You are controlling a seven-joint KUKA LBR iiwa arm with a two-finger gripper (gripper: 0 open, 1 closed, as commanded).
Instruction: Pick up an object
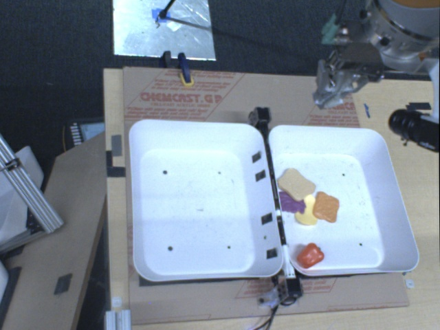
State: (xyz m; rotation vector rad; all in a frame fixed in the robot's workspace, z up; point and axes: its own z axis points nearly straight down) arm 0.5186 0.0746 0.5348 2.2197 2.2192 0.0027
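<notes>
The gripper (335, 96) hangs above the right bin's (385, 157) far rim; grip state unclear; 5 toys below-left.

The gripper (335, 88) hangs over the bench beyond the right bin (371, 143) — nothing between its fingers. In that bin, near the divider, a tan piece (296, 182), a purple one (291, 202), a yellow one (307, 213) and an orange one (326, 207) huddle together — a red one (310, 255) lies apart, nearer the front. The left bin (196, 198) sits beside it.
</notes>
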